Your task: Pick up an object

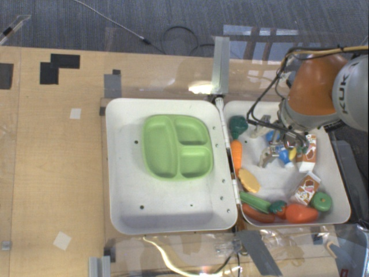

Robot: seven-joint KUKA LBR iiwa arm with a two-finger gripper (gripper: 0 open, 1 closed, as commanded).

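One red tomato, one green tray, two bins; pincer state unclear.

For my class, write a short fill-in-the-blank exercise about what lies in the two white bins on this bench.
1. The green divided plastic tray lies in the ____ bin.
2. The green tray has ____ compartments.
3. The orange toy carrot lies against the right bin's ____ wall.
4. The gripper hangs over the ____ bin.

Missing words: left; three; left; right
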